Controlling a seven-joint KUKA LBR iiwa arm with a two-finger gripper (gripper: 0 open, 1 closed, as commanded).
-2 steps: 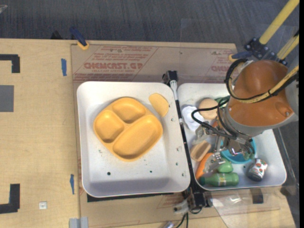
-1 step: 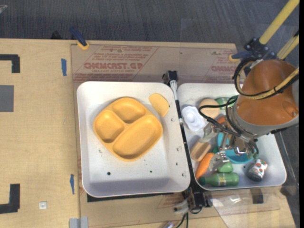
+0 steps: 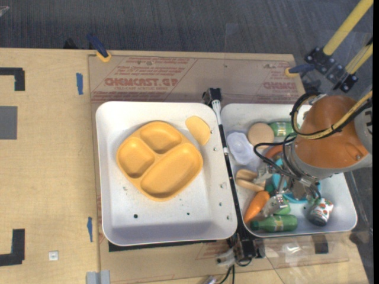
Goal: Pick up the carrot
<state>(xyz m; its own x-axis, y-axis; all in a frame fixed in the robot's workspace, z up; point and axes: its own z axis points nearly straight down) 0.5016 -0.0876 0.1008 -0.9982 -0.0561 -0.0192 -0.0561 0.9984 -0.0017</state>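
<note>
The carrot (image 3: 257, 205) lies in the right bin (image 3: 349, 218), near its front left, tilted, orange with a pale end. The gripper (image 3: 278, 199) hangs just beside it, low among the clutter. I cannot tell how it is set. I think it is reaching in; next it must close around the carrot.
</note>
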